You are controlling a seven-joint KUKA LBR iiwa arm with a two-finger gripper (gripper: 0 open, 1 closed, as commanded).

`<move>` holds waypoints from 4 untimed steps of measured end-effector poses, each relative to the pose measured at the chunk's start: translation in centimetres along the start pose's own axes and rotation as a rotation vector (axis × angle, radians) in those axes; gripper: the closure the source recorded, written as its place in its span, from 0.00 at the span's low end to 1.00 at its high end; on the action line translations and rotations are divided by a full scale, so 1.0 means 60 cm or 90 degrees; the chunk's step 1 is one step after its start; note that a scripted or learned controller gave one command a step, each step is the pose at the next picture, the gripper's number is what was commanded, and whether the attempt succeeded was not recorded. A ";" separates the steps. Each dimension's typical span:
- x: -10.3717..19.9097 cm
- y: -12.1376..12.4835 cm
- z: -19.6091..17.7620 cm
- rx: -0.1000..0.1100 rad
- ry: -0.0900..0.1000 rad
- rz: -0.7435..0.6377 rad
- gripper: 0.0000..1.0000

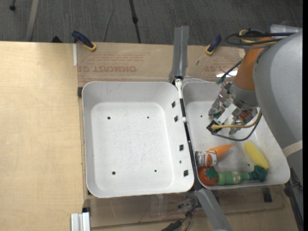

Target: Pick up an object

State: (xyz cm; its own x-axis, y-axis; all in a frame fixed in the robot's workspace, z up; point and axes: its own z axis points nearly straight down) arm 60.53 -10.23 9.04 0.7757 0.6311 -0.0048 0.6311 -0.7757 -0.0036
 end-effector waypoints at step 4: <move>-0.189 -0.018 0.001 0.001 0.001 0.306 0.00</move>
